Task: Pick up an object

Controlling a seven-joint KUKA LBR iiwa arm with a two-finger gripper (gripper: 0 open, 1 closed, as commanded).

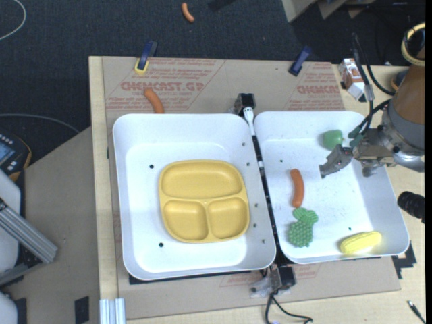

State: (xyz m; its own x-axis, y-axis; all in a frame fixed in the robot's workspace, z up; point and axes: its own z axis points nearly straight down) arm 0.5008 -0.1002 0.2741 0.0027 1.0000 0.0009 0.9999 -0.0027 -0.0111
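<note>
Dark carpeted floor [81, 19], with one small orange piece [187, 12] lying loose on it far from the bins. Counter [202, 79]: a brown printed cardboard sheet held by two blue clamps [144, 57] at its far edge; an orange sausage-shaped piece [154, 100] lies on the sheet beside the left bin. Left bin [128, 181]: white, shallow, holding a yellow three-compartment tray [202, 200] at its centre. Right bin [378, 201]: white, touching the left bin along a black seam. Arm [412, 106]: grey, entering from the right above the right bin. Gripper [351, 157]: over the bin's far right part, its two fingers spread apart (nothing between them). Objects in the right bin: yellow piece [360, 242] at the near right corner; green grape cluster [302, 227] near the front; orange sausage [296, 187] left of centre; green piece [331, 138] just beside the gripper.
</note>
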